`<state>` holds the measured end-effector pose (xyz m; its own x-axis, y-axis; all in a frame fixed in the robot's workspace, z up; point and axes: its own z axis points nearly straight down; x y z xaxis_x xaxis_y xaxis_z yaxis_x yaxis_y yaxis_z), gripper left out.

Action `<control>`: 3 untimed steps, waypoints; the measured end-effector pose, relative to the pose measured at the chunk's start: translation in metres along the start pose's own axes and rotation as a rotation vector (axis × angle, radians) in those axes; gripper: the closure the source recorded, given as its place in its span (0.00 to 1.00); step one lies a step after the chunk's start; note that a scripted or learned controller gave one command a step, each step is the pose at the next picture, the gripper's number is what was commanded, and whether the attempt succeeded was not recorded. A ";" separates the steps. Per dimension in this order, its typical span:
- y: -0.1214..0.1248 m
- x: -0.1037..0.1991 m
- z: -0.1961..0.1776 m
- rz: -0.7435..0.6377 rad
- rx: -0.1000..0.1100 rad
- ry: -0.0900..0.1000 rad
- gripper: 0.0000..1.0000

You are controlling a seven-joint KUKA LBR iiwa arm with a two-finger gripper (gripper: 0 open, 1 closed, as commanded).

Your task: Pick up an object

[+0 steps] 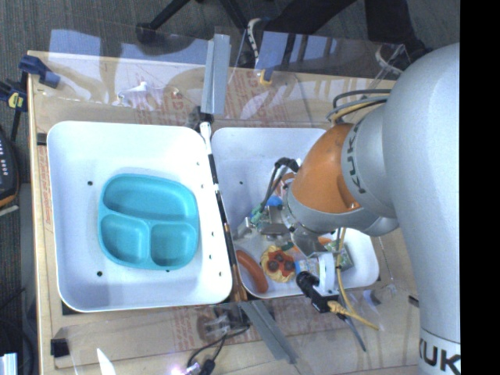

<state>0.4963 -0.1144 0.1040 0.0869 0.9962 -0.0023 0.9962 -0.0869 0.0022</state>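
1. In the right half of the frame, the arm reaches in over the right bin, orange band above the wrist, head low over the bin's lower part
2. gripper sits just above the cluster of toys, pointed toward frame left; whether it is released or clenched I cannot tell, wrist hardware and cables hide the tips
3. Nothing is visibly between the tips, so no hold claimed
4. Candidate objects lie at the lower edge of the right bin: a red sausage-shaped toy lying diagonally, and just beside it to the right a round pizza-like piece with dark spots
5. Both rest flat on the bin floor, near the bottom wall, likely because loose items gather at that end; that crowds the approach, judging by how close the wall is
6. A small blue-green item sits next to the gripper, too small to identify
7. Left bin holds a teal divided tray, centred, well apart from the arm, not involved
8. Judged stage: descending or positioning for a grasp, pick not yet done
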 end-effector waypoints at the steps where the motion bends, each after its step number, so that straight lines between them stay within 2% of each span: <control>1: 0.055 -0.016 0.013 -0.069 0.004 0.004 0.00; 2: 0.107 -0.001 0.013 -0.146 0.005 0.004 0.00; 3: 0.107 0.001 0.003 -0.156 0.007 0.006 1.00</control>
<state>0.6034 -0.1229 0.1014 -0.0687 0.9976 0.0035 0.9976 0.0687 -0.0047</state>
